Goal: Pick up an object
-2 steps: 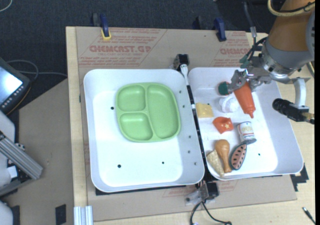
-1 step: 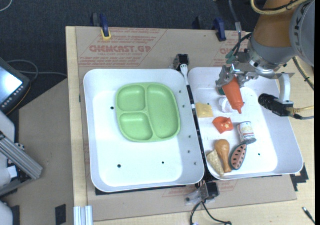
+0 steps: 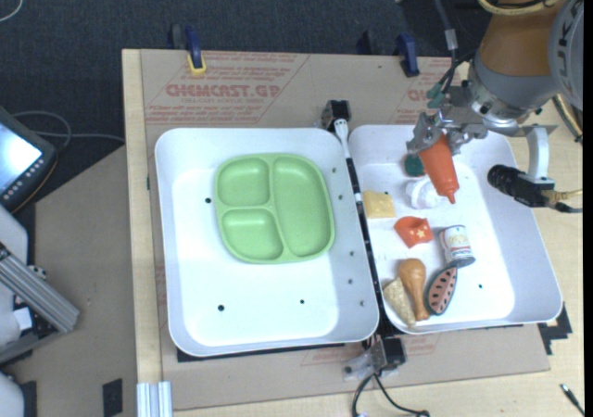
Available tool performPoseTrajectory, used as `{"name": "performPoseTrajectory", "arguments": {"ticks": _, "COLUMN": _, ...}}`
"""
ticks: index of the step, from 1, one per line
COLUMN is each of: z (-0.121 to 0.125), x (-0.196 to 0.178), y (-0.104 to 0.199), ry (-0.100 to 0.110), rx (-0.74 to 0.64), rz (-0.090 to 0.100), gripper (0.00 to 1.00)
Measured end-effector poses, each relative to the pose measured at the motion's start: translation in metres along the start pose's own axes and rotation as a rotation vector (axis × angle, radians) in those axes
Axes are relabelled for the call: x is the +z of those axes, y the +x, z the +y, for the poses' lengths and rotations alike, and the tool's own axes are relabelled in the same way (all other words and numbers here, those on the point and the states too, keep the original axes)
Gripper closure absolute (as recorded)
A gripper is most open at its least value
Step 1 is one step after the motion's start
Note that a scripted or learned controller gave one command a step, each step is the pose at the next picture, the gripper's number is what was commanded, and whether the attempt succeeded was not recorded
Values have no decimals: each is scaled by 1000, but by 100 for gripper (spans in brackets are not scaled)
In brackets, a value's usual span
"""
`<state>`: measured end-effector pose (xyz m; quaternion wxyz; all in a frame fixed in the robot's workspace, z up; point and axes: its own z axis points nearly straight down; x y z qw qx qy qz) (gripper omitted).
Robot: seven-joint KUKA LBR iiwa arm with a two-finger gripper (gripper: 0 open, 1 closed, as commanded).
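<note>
Camera view shows the gripper point(image 3: 439, 134) clamped on the orange bottle point(image 3: 441, 170) above the right bin point(image 3: 528, 262), so lifting clear seems next.

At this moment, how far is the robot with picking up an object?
Done: the gripper has reached the right bin. In hand: an orange bottle-shaped object hangs right below it, apparently gripped at its top, though I cannot confirm it is off the floor. Left: lift it clear. The strawberry and can lie untouched.
</note>
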<state>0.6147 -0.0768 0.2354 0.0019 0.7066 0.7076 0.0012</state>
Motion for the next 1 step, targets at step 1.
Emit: {"name": "performPoseTrajectory", "arguments": {"ticks": 1, "z": -3, "x": 1, "y": 0, "ry": 5, "rx": 1, "rz": 1, "gripper": 100}}
